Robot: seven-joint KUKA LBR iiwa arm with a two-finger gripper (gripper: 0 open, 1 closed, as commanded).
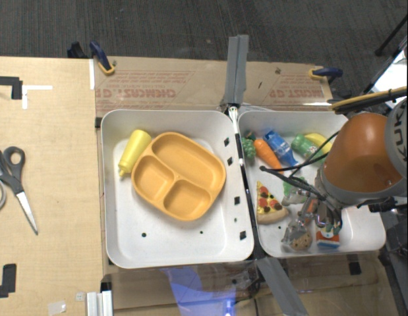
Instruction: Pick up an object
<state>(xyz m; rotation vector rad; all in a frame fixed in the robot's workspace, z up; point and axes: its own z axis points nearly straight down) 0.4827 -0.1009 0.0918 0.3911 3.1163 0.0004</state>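
The bench (45,176) stretches widest beneath me, pale wood on my far side with scissors (16,183) lying on it. On it sit the two white bins: the left bin (171,249) carries a big yellow divided tray (178,175) with a yellow bottle (133,151) leaning against its upper-left edge. My arm (362,153), orange band bulging, hangs over the right bin (362,239), and my gripper (309,219) points down near the bin's lower middle. Whether my fingers are spread or closed I cannot tell from here; cables and clutter hide them. Around me lie a pizza slice toy (269,204), a carrot (265,151), a blue item (280,146), a green piece (302,143) and a cookie (297,241) just below my tip.
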